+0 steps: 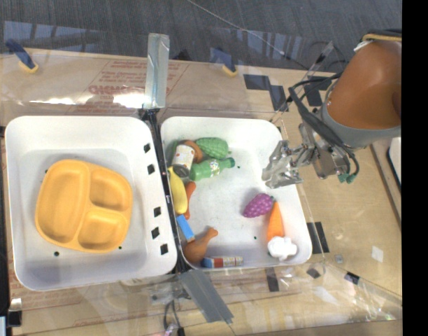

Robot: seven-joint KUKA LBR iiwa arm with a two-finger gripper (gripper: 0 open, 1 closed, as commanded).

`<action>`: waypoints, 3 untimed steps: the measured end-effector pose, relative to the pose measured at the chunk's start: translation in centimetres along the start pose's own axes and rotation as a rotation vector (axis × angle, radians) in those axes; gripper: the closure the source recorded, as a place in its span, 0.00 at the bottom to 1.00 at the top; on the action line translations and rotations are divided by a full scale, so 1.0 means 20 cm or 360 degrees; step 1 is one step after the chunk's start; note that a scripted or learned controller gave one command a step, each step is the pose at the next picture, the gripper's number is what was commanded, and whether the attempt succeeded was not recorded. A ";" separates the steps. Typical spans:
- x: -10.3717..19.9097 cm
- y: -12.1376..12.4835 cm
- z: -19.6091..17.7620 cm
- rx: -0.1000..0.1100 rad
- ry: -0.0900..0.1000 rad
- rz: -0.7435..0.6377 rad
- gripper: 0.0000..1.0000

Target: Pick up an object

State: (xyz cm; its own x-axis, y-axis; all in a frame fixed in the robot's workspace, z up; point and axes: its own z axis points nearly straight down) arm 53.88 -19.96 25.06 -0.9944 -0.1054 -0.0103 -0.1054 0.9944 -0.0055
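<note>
My gripper point(279, 171) hangs over the right side of the right bin point(235, 127), its metal fingers spread open with nothing between them. Just below it lies a purple bunch of grapes point(258, 205). An orange carrot point(274, 220) and a white piece point(281, 247) lie at the bin's right front. Along the left wall sit a small can point(182, 160), a green bottle point(212, 168), a green knobbly piece point(212, 146), a yellow banana point(177, 192), a brown drumstick point(198, 243) and a marker-like stick point(222, 262).
The left bin point(32, 135) holds a yellow divided plate point(83, 205). A metal post point(157, 72) stands behind the divider between the bins. The arm's orange band point(364, 89) and cables sit at the right, above the bench.
</note>
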 end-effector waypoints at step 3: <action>0.27 0.06 0.79 -0.0010 0.0015 -0.0145 0.00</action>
State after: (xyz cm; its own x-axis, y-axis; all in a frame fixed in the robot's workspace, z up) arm 48.48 -19.37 9.21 -0.9807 -0.1954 -0.0005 -0.1954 0.9807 0.0006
